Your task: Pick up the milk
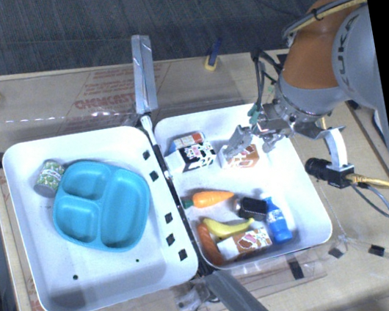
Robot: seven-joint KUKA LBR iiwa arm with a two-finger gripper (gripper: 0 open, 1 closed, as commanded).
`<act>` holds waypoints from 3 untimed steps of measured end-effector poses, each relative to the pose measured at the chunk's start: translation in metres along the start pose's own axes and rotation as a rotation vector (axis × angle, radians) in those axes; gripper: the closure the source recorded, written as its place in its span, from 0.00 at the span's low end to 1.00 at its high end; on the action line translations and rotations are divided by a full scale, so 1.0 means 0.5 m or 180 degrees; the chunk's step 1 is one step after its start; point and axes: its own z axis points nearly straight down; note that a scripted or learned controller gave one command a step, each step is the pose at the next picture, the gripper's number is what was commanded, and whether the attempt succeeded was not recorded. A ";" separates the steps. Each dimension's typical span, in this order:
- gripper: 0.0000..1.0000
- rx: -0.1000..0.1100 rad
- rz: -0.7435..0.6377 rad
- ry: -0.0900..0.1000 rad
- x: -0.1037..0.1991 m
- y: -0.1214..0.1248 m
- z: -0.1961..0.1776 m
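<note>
The milk is a small carton with black and white patches. It lies near the back left corner of the right bin. My gripper hangs over the back of that bin, to the right of the milk and apart from it. Its fingers stand open. A small orange and white packet lies just below them; nothing sits between them.
In the right bin lie a carrot, a banana, a black object, a blue bottle and a printed box. The left bin holds a blue divided plate and a greenish ball.
</note>
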 end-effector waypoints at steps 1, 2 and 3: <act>0.00 -0.0085 0.0024 -0.0027 -0.060 0.098 0.240; 0.00 -0.0095 -0.0331 -0.0049 -0.068 0.114 0.254; 1.00 -0.0128 -0.0348 -0.0057 -0.067 0.121 0.223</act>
